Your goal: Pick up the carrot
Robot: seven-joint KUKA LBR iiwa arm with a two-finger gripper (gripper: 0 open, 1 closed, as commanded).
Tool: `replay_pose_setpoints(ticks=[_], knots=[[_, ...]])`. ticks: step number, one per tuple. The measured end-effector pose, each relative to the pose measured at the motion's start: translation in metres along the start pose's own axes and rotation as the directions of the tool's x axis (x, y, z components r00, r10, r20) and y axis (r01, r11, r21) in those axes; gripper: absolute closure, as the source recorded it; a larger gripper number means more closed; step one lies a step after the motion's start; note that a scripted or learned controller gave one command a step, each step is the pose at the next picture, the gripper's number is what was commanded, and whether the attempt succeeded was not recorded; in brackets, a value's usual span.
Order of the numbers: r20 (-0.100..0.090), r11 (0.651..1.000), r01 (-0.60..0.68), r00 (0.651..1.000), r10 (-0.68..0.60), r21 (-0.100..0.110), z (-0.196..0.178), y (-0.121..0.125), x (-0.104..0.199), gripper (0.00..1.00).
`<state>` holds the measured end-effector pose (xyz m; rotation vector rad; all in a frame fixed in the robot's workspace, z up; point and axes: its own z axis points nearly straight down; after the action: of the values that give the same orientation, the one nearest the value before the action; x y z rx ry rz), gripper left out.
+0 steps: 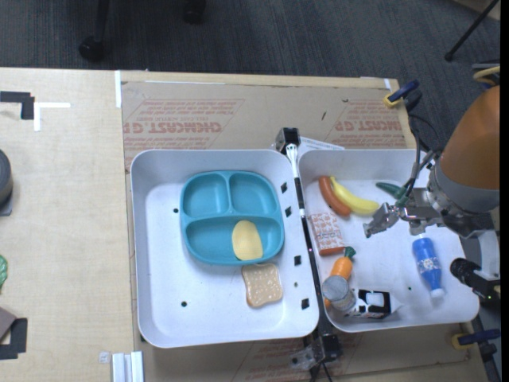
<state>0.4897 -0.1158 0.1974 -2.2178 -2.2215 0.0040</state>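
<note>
Two fingers on the gripper (382, 220), and they're spread apart w/ nothing between them, hanging over bare floor of the right bin (457, 313) approx. mid-way across. Just to its left lie a banana (355, 200) and a hot dog (335, 196), side by side and touching, near the bin's far wall. A green bit (390, 189) sits just behind the gripper; can't tell what it is. The carrot (342, 265) is well apart from the fingers, nearer the front-left of the same bin, orange w/ a green top, untouched. A small red-and-white packet (326, 231) lies just above it, a grey can (337, 292) just below, then a black-and-white item (374, 302). A blue bottle (427, 266) lies under the wrist. Left bin (151, 293): teal divided plate (203, 213) w/ a yellow piece (247, 240) in its lower compartment; a slice of toast (263, 285) touches the plate's front rim.
</note>
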Motion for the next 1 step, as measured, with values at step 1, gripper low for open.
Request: replay_pose_setpoints(ticks=[1], knots=[[-0.001,1.0,0.002,1.0,-0.002,-0.002,0.1063,-0.011,0.0158,0.0]])
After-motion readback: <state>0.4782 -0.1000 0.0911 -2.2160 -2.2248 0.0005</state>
